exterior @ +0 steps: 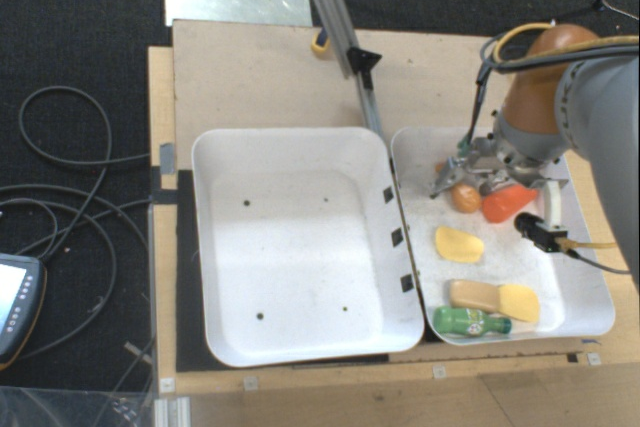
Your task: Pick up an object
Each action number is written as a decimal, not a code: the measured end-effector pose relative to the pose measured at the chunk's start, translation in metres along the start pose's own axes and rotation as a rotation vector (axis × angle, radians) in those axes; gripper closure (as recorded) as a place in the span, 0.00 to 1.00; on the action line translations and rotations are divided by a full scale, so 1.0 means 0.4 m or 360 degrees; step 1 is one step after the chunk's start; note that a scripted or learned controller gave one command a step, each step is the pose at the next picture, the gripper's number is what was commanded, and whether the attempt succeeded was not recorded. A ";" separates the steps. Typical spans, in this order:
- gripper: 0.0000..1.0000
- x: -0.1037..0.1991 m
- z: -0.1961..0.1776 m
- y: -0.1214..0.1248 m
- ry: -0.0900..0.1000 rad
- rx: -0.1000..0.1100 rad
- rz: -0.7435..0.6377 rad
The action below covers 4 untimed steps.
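My gripper (478, 177) hangs low over the back of the right bin (600, 300), under the grey arm with its orange band. Directly below it sit a small orange-brown ball (466, 199) and a red-orange piece (507, 204), side by side; whether the gripper touches either is unclear. Nearer the front lie a flat yellow piece (459, 245), a tan block (474, 295), a yellow block (520, 303) and a green bottle (470, 321) on its side against the front wall.
The left bin (215, 155) stands beside the right one, and their rims meet at a shared edge with black clips (397, 237). A slanted metal pole (335, 5) crosses above the bench at the back. Cables lie on the floor at the left.
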<state>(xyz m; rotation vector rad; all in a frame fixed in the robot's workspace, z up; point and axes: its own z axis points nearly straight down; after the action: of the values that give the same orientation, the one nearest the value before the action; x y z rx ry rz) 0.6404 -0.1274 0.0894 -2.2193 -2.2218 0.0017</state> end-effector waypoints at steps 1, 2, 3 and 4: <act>1.00 -0.001 -0.033 0.004 -0.0001 -0.0009 0.0000; 1.00 0.001 -0.143 0.007 -0.0002 -0.0013 -0.0003; 1.00 0.002 -0.293 -0.010 -0.0002 -0.0014 -0.0003; 1.00 0.002 -0.403 -0.008 -0.0002 -0.0014 -0.0006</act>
<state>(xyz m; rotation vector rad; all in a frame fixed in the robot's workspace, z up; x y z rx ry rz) 0.6373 -0.1266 0.2507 -2.2203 -2.2310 -0.0064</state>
